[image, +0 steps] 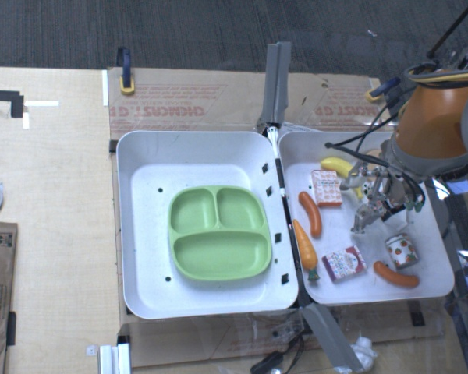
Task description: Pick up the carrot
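camera view puts the carrot point(303, 245) against the left wall of the right bin point(429, 287), lying roughly along that wall with its green tip toward the near edge. your gripper point(364, 218) hangs over the middle of the same bin, well apart from the carrot and with nothing between its fingers; whether they're spread or closed you cannot tell from here, the cables and wrist clutter that spot.

to do this well, you'll want to travel left across the bin and come down over the fat orange part, not the tip. turn the wrist so the fingers close across the carrot's width, but mind that one finger then has to drop into the narrow gap beside the wall; if it won't fit, a grasp nearer the end that sits further from the wall looks safer. a sausage point(310, 213) lies just beside the carrot's far end, so keep low on the body to avoid catching it.

the bin floor is smooth white plastic and the carrot will likely slide or roll if nudged. around it sit a banana point(336, 166), a pink box point(326, 188), a red carton point(342, 264), a can point(401, 250) and a second sausage point(395, 275). the left bin point(140, 209) holds a green tray point(218, 233). both bins rest on a wood bench point(47, 209) with cardboard behind.
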`<state>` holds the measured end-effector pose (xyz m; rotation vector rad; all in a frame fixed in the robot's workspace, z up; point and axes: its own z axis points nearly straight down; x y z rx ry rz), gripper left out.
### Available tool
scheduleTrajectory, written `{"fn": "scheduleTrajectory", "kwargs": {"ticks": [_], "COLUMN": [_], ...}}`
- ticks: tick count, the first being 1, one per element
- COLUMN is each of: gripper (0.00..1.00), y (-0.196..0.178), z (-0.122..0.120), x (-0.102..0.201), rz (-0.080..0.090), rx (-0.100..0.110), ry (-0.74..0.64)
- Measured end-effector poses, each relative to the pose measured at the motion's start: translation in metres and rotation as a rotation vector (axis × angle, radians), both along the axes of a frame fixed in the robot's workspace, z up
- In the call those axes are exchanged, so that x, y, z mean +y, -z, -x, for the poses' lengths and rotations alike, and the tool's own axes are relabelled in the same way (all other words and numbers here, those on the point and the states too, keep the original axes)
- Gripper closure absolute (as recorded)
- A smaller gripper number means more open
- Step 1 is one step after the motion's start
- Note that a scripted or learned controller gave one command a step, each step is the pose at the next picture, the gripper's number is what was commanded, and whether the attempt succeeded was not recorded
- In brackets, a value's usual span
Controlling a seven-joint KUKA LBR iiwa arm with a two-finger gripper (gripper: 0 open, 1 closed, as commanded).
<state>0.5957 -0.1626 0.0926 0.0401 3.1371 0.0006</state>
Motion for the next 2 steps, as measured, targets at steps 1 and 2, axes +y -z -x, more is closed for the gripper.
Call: {"fn": "scheduleTrajectory", "kwargs": {"ticks": [1,2], "gripper": [0.0,0.0], "y": [0.0,0.0], "z": [-0.006,0.077], "x": [0.069,0.014], "rz": [0.0,0.0], "rx": [0.001,0.002], "ry": [-0.11,0.155]}}
